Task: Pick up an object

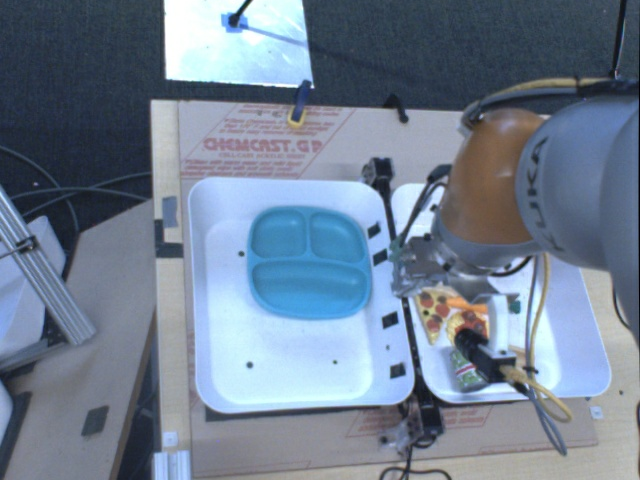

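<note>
Toys lie in the right bin (pixel 585 373): a pizza slice (pixel 436 313), an orange piece (pixel 472 320) touching it, and a small green tube (pixel 466 371) near the front wall. The blue plate (pixel 305 263) sits alone in the left bin (pixel 225 368). The arm (pixel 520 183) hangs low over the right bin, and the claw (pixel 412 273) is by the wall between the bins, just above the pizza slice. I cannot tell if it is open or closed, and nothing shows between its tips. To do this well, I think it should go straight down on one toy, away from the wall, squeeze firmly, then lift slowly.
</note>
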Available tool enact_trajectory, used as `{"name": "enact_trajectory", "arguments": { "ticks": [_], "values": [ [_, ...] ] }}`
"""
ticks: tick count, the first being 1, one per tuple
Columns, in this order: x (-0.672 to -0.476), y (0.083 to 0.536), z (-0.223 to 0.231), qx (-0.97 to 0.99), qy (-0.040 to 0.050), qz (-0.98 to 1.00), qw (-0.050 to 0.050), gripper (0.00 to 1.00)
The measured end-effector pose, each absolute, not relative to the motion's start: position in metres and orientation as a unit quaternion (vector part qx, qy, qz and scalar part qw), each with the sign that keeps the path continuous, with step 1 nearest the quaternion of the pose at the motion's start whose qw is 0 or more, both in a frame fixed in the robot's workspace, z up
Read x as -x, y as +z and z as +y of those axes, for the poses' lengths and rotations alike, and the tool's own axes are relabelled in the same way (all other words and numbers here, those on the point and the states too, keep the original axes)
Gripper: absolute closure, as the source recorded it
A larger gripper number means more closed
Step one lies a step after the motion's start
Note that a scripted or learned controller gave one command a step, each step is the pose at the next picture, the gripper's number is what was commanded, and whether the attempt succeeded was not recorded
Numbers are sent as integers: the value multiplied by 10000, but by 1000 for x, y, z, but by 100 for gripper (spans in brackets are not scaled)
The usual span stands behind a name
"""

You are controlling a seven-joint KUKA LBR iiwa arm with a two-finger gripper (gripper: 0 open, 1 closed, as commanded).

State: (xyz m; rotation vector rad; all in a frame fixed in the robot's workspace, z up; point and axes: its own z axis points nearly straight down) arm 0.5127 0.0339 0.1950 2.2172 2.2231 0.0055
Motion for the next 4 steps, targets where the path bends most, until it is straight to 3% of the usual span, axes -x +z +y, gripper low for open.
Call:
{"name": "enact_trajectory", "arguments": {
  "ticks": [1,2,3,4],
  "values": [
    [-486,184,17,-7074,-6,7068,-7,100],
    [-567,235,69,-7036,55,7106,37,100],
    [-563,231,65,-7057,7,7085,6,0],
    [-564,242,65,-7040,20,7102,14,100]
  ]
}}
